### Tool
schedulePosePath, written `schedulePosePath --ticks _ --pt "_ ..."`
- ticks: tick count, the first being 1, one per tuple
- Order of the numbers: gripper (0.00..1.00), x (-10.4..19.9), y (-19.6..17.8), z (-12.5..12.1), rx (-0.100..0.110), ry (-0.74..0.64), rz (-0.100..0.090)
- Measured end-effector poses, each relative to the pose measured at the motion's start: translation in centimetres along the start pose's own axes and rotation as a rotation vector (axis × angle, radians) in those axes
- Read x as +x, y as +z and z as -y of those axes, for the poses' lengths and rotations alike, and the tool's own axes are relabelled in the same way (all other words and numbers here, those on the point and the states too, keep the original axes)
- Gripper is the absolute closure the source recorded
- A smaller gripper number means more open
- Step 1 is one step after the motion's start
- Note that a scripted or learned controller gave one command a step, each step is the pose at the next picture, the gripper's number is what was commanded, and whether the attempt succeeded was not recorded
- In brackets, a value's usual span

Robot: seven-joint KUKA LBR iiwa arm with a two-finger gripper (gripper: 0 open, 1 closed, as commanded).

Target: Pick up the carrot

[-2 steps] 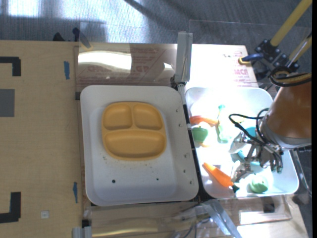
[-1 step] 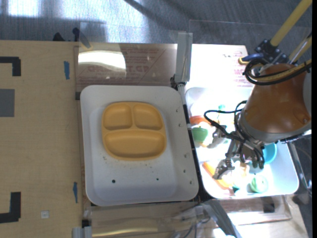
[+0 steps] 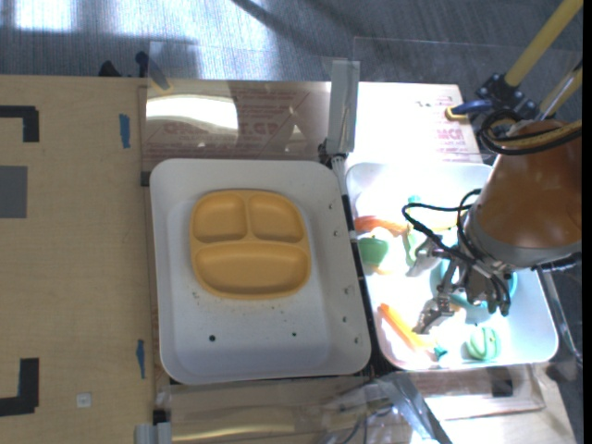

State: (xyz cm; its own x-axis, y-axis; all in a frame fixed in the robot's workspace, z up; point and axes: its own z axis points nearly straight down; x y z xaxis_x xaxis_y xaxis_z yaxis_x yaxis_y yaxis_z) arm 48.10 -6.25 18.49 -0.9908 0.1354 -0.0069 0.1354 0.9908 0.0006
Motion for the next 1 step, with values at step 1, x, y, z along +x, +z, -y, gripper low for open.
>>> schedulePosePath --ticks 1 --pt "0.0 0.1 -0.02 -1.1 -0.001 -0.245 -0.001"
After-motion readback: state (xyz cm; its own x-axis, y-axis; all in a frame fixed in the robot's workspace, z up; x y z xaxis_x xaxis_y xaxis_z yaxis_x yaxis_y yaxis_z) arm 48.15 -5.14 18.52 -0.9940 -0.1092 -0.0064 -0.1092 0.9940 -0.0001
